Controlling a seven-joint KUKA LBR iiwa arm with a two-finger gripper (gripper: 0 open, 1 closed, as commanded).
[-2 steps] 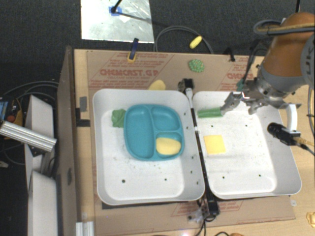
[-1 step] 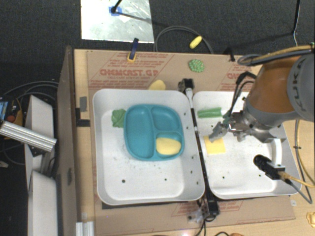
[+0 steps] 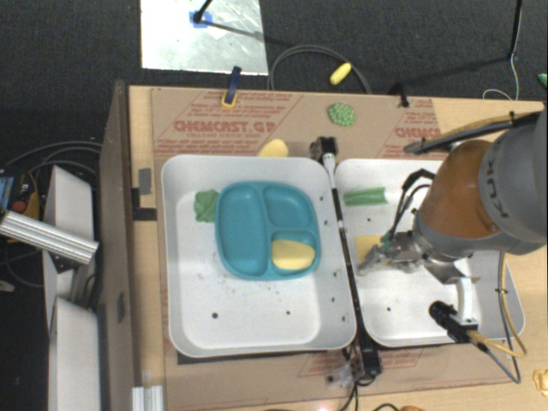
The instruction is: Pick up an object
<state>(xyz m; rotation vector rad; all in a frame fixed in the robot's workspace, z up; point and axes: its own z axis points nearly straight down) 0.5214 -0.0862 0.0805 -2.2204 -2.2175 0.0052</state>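
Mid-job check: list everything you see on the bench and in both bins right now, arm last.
Shallow white bins: two, white, side by side on bench.
Divided plastic plate: one, teal, left bin.
Yellow lump: one, on the plate's lower right compartment.
Green leafy piece: one, left bin, by plate's left edge.
Green stick: one, right bin, top.
Yellow piece: one, right bin, near gripper.
Yellow rounded piece: one, bench behind left bin.
Green bumpy disc: one, bench, behind bins.
Gripper: one, grey arm, over right bin.
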